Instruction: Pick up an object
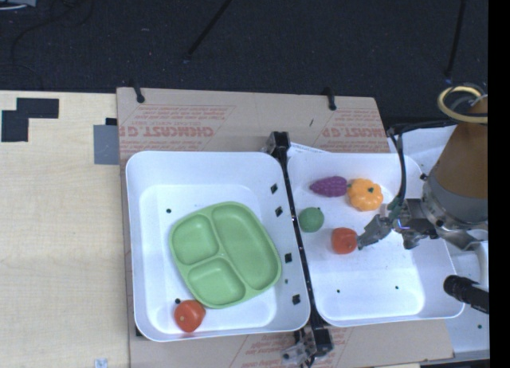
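the gripper [374,233] is seen low in the right bin [374,303], its grip state unreadable, just beside the red tomato [343,240], which could be nudged away and missed.

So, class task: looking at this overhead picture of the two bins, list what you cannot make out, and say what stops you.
- Gripper, camera view: small and dark beside the red object; contact between them cannot be told.
- Arm, camera view: cut off by the right edge.
- Purple object, camera view: too small and blurred to identify.
- Printing on the cardboard, camera view: blurred and reversed, unreadable.
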Controlling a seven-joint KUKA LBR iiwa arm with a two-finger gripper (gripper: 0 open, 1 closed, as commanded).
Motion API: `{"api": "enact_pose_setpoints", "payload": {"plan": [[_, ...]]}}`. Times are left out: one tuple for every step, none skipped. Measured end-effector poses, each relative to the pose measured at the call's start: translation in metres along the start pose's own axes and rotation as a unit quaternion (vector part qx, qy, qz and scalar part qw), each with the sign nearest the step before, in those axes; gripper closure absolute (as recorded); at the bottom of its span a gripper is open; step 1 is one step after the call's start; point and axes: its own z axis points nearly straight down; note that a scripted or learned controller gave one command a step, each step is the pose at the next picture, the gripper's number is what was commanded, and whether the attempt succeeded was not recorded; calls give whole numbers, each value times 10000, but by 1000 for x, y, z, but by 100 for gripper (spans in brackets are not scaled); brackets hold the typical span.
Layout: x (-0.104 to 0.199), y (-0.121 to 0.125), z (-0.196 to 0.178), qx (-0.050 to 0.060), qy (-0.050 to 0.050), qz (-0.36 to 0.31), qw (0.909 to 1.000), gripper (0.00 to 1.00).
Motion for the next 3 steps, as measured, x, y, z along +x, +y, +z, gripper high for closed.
{"api": "enact_pose_setpoints", "payload": {"plan": [[0,2,-6,-58,-7,-12,10000,0],[-5,-6,53,-30,0,-11,10000,0],[6,-9,110,-37,2,-12,10000,0]]}}
